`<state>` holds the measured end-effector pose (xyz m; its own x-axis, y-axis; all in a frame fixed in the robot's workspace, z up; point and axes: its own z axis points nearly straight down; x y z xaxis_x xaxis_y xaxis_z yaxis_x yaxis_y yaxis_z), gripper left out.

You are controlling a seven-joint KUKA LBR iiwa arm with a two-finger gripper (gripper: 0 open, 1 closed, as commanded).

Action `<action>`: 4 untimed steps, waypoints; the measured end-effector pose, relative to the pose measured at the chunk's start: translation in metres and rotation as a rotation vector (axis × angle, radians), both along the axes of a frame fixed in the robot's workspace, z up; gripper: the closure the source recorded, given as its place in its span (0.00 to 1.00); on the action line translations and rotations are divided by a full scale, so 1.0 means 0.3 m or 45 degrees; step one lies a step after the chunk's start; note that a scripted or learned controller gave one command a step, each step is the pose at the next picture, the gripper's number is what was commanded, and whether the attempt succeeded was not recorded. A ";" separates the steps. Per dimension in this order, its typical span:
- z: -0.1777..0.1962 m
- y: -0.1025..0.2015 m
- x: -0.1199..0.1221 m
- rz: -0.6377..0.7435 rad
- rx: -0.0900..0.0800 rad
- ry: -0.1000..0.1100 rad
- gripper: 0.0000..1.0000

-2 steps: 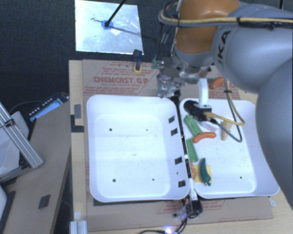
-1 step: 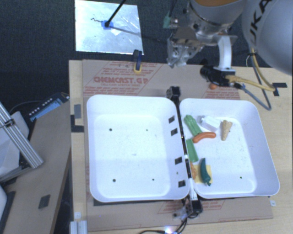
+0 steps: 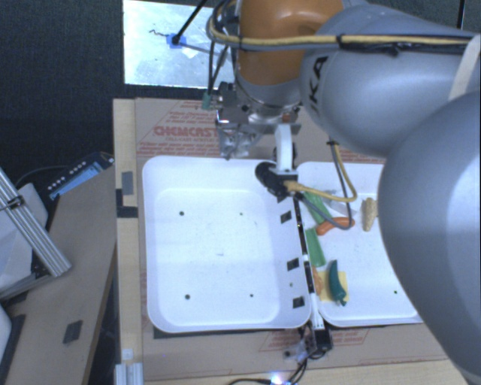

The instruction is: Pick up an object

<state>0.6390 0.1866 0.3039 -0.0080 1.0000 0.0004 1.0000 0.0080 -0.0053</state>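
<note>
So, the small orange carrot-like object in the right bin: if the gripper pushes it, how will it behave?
The orange carrot-like object looks long and tapered, so it would probably roll or swing around rather than slide straight. It seems small, probably light. It lies against green pieces, which may shift with it.

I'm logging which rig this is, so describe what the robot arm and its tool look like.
The arm has bulky, smooth grey rounded links, an orange band above the wrist and dark lettering on the grey shell. A yellowish cable runs across it. The tool is a small metallic grey assembly.
</note>
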 end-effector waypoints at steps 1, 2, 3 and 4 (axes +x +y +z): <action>0.414 0.093 -0.021 -0.001 0.006 -0.022 1.00; 0.798 0.114 -0.185 0.000 0.008 -0.022 1.00; 0.558 -0.131 0.003 -0.014 -0.002 -0.007 1.00; -0.057 0.119 0.096 -0.001 -0.001 0.002 1.00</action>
<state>0.6677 0.2223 0.2869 -0.0073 1.0000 -0.0005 0.9999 0.0073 -0.0071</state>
